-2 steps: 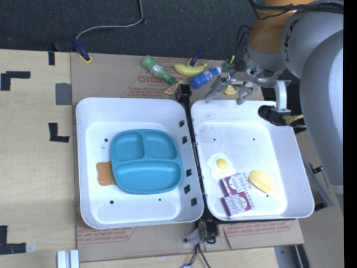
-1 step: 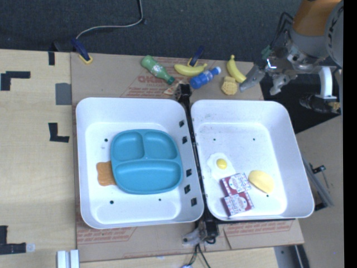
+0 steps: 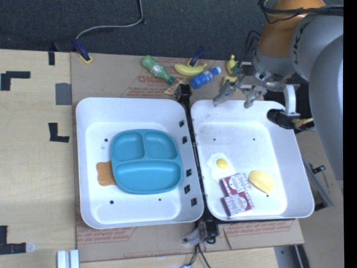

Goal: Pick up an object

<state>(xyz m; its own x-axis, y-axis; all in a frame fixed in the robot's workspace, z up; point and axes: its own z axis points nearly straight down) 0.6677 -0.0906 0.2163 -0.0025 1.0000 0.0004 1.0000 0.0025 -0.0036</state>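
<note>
White plastic bins sit side by side on the desk (image 3: 33, 149). In the right bin (image 3: 290, 166) a toy fried egg (image 3: 219, 163) lies at about 7 o'clock from centre, a yellow lemon-like piece (image 3: 261, 181) at 5 o'clock, and a red-and-white packet (image 3: 236, 193) just beside both. The tool (image 3: 239, 97) is seen at the bin's 12 o'clock rim, its fingers spread and nothing between them. The lemon piece is judged the likeliest target (light, stiff, rounded and probably slippery); it would best be taken across its narrow middle. The flat egg would be harder to get under. A blue plate (image 3: 146, 161) rests in the left bin (image 3: 89, 121), over a tan slice (image 3: 104, 173).
</note>
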